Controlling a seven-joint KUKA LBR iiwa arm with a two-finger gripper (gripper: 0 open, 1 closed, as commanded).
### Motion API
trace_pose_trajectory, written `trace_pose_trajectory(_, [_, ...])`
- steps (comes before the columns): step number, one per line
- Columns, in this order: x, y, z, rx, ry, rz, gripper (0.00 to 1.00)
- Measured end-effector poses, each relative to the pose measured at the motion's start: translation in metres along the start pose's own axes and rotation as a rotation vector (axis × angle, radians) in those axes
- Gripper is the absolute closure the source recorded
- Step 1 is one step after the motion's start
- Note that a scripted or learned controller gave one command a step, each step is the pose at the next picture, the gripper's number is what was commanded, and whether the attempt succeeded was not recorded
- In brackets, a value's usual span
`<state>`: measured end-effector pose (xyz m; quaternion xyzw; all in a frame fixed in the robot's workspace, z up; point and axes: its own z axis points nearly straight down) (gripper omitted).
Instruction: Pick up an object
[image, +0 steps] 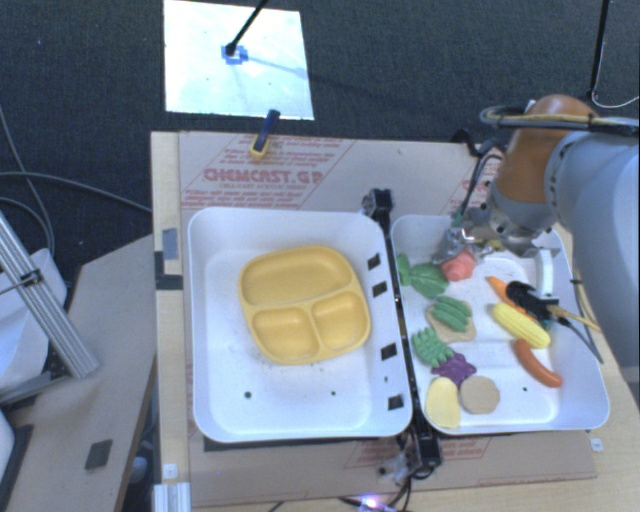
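The right bin (575, 400) holds several toy foods. At its far end my gripper (458, 243) hangs low, directly over a salmon-red piece (460, 267) and touching or nearly touching its top. A green leafy piece (420, 276) lies just to the left of it. Further toward the front are a green pod on a tan slice (449, 316), a yellow corn cob (520, 324), an orange carrot (497, 286), a red sausage (538, 364), a purple eggplant (455, 370), a yellow lemon (443, 403) and a tan round cookie (480, 395).
The left bin (215, 400) holds a yellow divided plate (303, 303). A black divider (392, 300) runs between the bins. The grey arm with its orange band (535, 150) covers the right bin's far right corner. A white sheet (238, 60) lies beyond the bench.
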<state>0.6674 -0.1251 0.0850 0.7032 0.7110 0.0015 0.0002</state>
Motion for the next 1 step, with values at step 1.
trace_pose_trajectory(1, [0.0747,0.006,-0.1077,-0.012,0.001,-0.002,1.0])
